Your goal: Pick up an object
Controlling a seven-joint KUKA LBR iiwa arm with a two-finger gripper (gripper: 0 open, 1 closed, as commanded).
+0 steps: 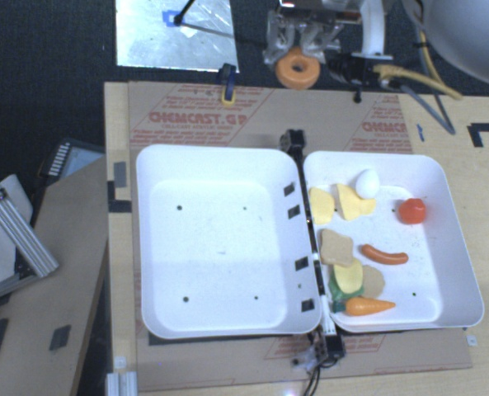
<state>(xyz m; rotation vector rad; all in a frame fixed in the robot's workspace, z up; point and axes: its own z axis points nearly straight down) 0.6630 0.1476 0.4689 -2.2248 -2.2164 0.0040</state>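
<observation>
My gripper hangs high at the top of the camera view, above the bench's far edge, and is shut on an orange donut that shows between and just below its fingers. In the right bin lie a white egg, two yellow cheese pieces, a red tomato, a sausage, a bread slice, a yellow and green piece and a carrot.
The left bin sits beside the right one, with a black hinge strip between them. A shiny metal sheet lies at the back left. Yellow cables trail from the wrist.
</observation>
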